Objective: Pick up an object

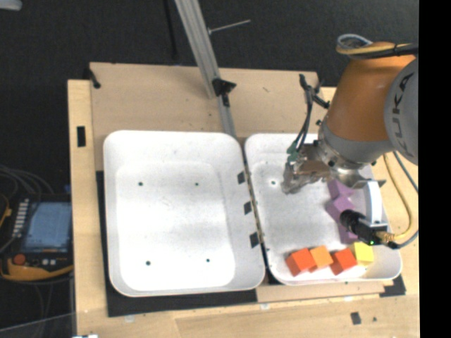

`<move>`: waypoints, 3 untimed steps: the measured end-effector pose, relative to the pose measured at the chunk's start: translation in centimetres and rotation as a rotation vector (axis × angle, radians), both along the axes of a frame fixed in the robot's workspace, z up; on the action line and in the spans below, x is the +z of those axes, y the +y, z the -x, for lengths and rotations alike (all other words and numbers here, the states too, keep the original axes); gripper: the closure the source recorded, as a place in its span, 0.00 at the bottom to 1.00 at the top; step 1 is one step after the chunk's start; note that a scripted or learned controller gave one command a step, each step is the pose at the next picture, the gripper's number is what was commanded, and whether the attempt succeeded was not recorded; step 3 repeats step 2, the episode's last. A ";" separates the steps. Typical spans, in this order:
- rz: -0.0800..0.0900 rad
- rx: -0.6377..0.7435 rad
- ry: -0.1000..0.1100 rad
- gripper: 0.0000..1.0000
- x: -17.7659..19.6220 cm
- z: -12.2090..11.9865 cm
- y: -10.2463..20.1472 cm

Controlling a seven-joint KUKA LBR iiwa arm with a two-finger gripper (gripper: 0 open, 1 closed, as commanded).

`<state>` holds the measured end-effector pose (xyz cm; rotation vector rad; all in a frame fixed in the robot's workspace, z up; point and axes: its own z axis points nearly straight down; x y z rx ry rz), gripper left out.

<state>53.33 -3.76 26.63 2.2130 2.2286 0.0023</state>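
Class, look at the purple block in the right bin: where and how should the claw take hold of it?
Judging from this view, grip the purple block across its narrower sides, coming straight down from above. It lies flat on the right bin floor, with bare floor on its left. The arm covers its upper end, so the lower, visible part is likely the safer hold. The claw hangs just left of it.

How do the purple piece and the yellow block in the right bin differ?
The purple piece is larger and lies partly under the arm; the yellow block is small and in plain view. The purple piece lies apart, while the yellow block ends a row beside a red block. Both are in the right bin.
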 end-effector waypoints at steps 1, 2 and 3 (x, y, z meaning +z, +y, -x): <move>0.000 -0.001 0.003 1.00 -1.0 -0.7 4.5; -0.001 0.001 0.000 1.00 -0.5 -0.3 9.6; -0.001 0.001 0.000 1.00 -0.5 -0.3 9.6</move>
